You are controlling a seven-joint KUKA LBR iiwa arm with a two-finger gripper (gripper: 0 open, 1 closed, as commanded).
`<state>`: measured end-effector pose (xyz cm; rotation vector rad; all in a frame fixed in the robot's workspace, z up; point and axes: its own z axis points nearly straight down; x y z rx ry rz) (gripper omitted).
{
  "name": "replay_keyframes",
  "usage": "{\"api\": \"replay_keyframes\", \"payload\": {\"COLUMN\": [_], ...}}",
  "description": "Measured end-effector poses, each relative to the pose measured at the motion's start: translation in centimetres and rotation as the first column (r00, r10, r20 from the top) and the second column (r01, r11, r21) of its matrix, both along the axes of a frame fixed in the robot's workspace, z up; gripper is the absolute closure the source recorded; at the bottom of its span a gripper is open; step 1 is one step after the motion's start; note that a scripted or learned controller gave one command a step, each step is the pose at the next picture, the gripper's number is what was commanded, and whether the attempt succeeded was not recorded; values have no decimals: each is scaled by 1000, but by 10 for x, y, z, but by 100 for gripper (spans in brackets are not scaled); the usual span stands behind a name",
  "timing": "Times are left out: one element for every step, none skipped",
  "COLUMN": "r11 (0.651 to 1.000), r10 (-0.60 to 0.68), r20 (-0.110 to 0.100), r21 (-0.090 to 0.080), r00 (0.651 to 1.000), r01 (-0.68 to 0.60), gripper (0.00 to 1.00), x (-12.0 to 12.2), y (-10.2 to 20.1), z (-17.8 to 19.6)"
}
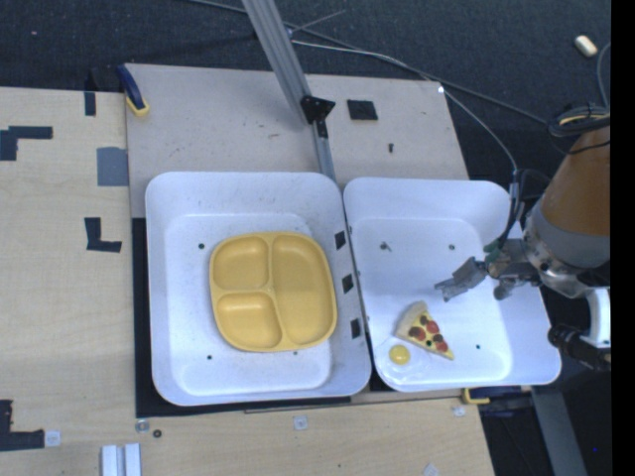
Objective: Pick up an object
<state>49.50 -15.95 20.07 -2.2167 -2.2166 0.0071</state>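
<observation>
Hovering: my gripper [466,281] over the right bin [427,201], fingers seemingly spread, pinching nothing.
Pizza slice [427,331]: just near-left of me, apart.

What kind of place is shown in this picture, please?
Most likely a robotics lab test bench, not a kitchen. A grey-and-orange arm reaches over two white bins on a taped wooden bench; inside lie a toy pizza slice and a yellow divided plate.
</observation>
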Motion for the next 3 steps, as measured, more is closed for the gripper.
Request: {"api": "replay_keyframes", "payload": {"r11": [1000, 1000, 1000], "r10": [-1, 1, 3], "r20": [1, 2, 3], "r21": [0, 0, 1], "r00": [1000, 1000, 1000], "r01": [1, -1, -3], "gripper": [0, 0, 100], "x": [-2, -7, -7], "y": [-9, -5, -4], "z": [-52, -97, -85]}}
